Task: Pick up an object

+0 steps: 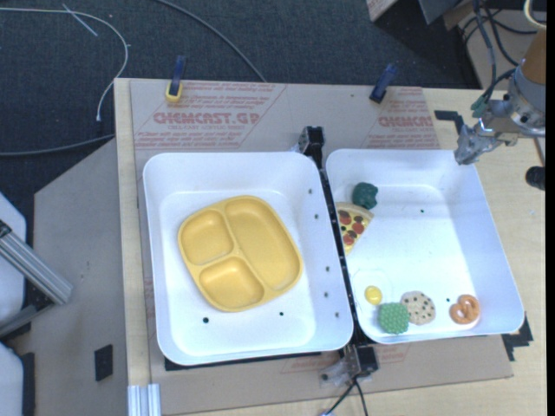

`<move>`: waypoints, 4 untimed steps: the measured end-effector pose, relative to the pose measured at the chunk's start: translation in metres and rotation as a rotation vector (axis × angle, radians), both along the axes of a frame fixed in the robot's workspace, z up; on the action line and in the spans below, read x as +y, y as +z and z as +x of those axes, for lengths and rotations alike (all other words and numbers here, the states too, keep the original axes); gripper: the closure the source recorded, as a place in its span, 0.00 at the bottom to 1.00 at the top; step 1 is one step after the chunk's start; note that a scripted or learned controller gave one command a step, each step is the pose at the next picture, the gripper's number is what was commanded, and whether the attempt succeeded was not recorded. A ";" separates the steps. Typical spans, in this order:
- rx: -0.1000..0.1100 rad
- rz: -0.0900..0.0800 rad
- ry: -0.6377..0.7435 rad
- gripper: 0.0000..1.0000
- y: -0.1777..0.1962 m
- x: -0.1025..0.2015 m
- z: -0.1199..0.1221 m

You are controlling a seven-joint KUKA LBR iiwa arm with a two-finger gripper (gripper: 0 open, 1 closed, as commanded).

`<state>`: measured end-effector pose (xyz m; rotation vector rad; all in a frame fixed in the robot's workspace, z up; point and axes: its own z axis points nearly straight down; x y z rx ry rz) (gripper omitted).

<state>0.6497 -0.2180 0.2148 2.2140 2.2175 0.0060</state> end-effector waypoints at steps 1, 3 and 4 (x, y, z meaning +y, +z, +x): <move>0.000 0.000 0.000 1.00 0.066 -0.001 0.002; 0.010 0.006 0.004 1.00 0.072 0.102 -0.027; 0.012 0.006 0.004 1.00 0.053 0.151 -0.035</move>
